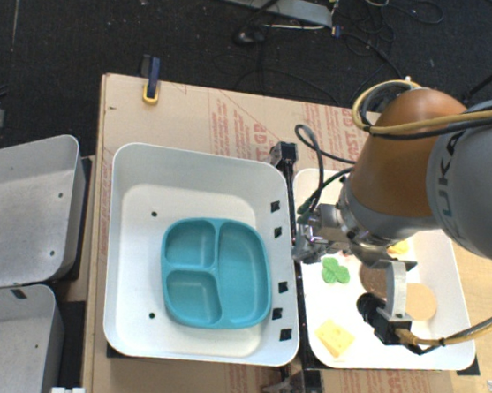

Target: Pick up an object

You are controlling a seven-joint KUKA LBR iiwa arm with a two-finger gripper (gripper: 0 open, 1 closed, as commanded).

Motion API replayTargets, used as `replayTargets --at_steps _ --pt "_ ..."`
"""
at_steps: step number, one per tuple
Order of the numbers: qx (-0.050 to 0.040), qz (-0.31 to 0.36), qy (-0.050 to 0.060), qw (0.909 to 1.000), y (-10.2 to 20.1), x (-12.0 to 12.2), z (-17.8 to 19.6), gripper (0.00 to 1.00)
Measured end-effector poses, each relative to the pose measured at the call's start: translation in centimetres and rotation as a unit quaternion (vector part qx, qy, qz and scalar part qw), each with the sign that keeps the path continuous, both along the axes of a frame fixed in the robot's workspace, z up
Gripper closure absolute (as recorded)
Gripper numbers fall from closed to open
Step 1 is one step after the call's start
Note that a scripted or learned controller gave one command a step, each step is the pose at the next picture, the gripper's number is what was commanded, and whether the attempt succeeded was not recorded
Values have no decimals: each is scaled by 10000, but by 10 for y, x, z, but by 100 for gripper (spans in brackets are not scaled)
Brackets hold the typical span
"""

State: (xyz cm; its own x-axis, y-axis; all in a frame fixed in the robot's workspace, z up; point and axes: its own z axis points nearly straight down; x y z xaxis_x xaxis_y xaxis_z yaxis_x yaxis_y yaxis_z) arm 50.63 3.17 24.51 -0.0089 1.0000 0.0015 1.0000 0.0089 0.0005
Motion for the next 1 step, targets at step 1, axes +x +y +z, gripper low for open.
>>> replayTargets --at_steps 1 --pt "-3 0 1 10000 63 -1 -2 100"
